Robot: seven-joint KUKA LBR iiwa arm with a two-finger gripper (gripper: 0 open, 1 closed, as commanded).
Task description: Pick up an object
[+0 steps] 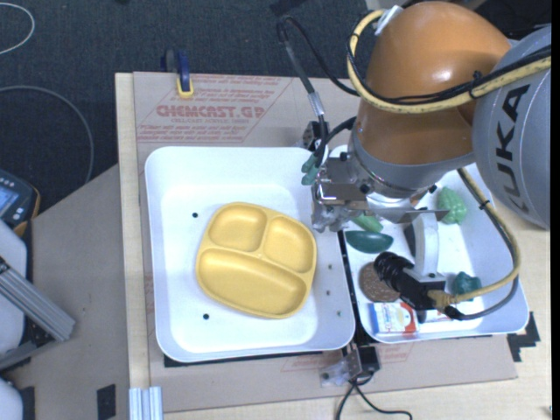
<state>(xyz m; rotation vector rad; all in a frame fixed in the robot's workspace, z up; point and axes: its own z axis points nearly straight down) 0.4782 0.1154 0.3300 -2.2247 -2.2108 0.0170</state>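
The gripper (339, 210) is hanging low over the left wall of the right bin (486, 243), mostly hidden beneath the arm (429, 59), so whether it is open or closed cannot be told, and nothing is showing in its grasp. The nearest candidate, a dark green piece (366, 241), is lying just beside it, near a brown disc (376, 284). The yellow divided plate (256, 261) is sitting well apart in the left bin (175, 234). To do this well, the gripper is likely needing to centre over the green piece, clear of the bin wall, descend straight, and close only once the piece is sitting between the jaws.
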